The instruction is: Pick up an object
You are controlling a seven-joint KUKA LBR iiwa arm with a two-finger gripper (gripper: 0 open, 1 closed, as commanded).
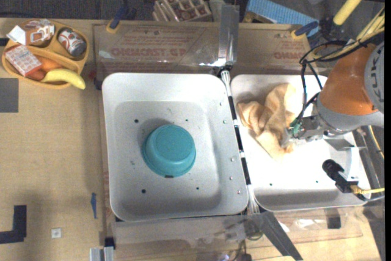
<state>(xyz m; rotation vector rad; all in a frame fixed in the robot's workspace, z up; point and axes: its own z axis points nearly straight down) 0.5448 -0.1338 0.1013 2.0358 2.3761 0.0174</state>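
**Down over the crumpled cloth**

Nearest the camera, the wooden bench point(49, 162) runs bare along the left, marked by a few dark tape pieces. On it sit two shallow white bins side by side. The left bin point(122, 101) holds a teal bowl point(170, 150), turned upside down near its middle. The right bin point(293, 183) holds a tan cloth point(269, 116), crumpled in its upper left part, close to the wall shared with the other bin. The grey arm, orange band point(348, 91) above the wrist, reaches in from the right, and its gripper point(292, 134) sits low at the cloth's right edge, touching it; how wide the claw stands cannot be told. Farther back, cardboard point(165, 49) lines the bins' far side. At far left, a yellow tray point(12, 61) carries toy food, a banana point(64, 76) among it. Beyond lies dark floor with boxes and cables.
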